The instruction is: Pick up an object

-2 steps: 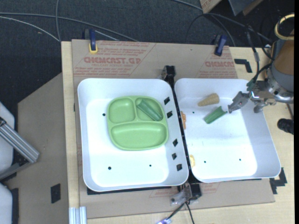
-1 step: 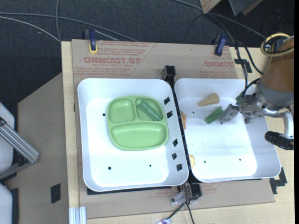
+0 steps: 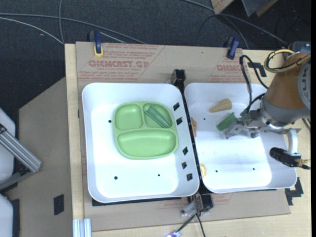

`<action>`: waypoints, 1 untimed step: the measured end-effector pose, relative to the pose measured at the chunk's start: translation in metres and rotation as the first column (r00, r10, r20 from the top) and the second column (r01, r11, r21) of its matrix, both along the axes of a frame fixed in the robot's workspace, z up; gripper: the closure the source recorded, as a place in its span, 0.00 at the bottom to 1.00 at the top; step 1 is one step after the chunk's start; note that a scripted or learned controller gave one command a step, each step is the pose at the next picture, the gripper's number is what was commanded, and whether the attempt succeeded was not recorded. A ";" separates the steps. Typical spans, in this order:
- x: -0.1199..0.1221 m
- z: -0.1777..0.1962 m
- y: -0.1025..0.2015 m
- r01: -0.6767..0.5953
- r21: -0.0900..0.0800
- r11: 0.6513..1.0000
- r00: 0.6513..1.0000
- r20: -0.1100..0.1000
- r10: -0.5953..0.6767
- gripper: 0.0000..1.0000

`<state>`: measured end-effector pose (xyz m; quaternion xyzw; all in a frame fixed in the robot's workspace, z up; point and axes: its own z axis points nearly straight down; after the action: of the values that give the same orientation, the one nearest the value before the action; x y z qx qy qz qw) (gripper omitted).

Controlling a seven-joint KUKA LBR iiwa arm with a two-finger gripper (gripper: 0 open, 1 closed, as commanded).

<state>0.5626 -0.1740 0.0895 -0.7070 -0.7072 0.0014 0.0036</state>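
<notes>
In the right bin (image 3: 237,174) lie a tan, oblong object (image 3: 220,105) near the back and a dark green block (image 3: 225,122) just in front of it. My gripper (image 3: 234,130) reaches in from the right and sits low at the green block's right side, its metal fingertips touching or almost touching the block. Whether the block is between the fingers cannot be made out. In the left bin (image 3: 133,181) rests a light green divided plate (image 3: 145,131) with a darker green piece (image 3: 158,115) in its upper right compartment.
The arm's orange band (image 3: 289,90) and grey wrist hang over the right bin's right side. A black cable loops above the bin's back edge (image 3: 249,78). Black clips line the divider between the bins (image 3: 183,132). Blue clamps hold the board at the back.
</notes>
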 end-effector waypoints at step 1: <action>0.002 0.015 -0.001 0.000 -0.002 1.000 1.000 0.008 0.000 1.00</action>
<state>0.5646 -0.1747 0.1042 -0.7072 -0.7071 -0.0006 0.0002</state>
